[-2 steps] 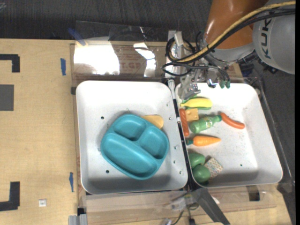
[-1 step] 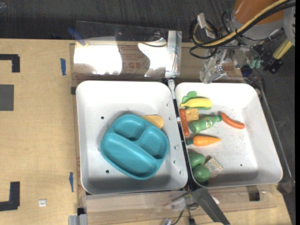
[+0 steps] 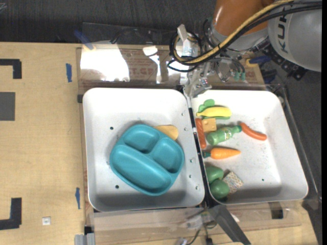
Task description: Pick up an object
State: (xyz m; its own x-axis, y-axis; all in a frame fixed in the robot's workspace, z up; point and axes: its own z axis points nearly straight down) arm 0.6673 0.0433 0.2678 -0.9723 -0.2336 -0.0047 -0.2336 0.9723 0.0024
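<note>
No pick yet: your arm sits above the bins' far edge, with every toy still in place.

Your gripper (image 3: 196, 86) hangs over the back rim where the two bins meet; you cannot tell from here how its jaws stand or that anything is held. The right bin (image 3: 271, 177) has a banana (image 3: 217, 111), green bottle (image 3: 223, 135), carrot (image 3: 225, 153) and red pepper (image 3: 253, 131); the left bin (image 3: 102, 106) has a teal divided plate (image 3: 148, 158). Descent, grasp and lift all appear to remain.

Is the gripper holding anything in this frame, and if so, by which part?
Cannot be told. The gripper hangs over the bins' far edge, amid cables; no object shows between its fingers.
</note>
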